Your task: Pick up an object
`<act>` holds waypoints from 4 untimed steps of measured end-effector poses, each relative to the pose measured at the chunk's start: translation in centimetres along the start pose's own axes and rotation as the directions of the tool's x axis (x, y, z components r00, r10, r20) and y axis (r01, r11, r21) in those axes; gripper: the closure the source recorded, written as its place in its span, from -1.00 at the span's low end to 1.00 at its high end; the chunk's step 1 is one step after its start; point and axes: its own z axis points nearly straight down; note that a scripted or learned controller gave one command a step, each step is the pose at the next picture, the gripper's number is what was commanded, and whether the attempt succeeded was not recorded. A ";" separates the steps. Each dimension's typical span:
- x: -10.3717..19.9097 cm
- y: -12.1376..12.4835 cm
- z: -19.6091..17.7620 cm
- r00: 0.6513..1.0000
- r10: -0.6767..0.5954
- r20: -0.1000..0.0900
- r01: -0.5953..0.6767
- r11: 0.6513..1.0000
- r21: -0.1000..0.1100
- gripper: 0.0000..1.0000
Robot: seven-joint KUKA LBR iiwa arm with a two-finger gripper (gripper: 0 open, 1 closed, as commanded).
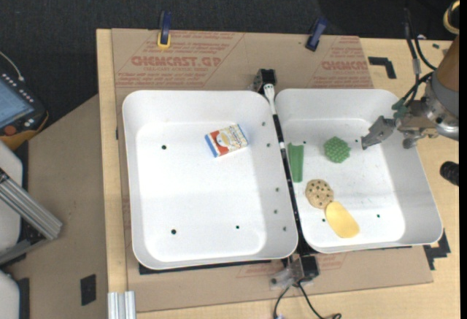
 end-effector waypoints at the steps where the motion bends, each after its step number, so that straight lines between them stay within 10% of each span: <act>1: 2.9 4.4 -12.5 1.000 -0.006 0.003 0.006 1.000 -0.016 -1.00; 2: 2.7 4.1 -12.8 1.000 -0.002 0.002 0.002 1.000 -0.004 1.00; 3: -4.4 -1.3 -14.1 1.000 0.006 0.000 -0.006 1.000 0.001 1.00; 4: -4.0 -7.4 -18.8 1.000 0.001 0.001 -0.001 1.000 -0.001 1.00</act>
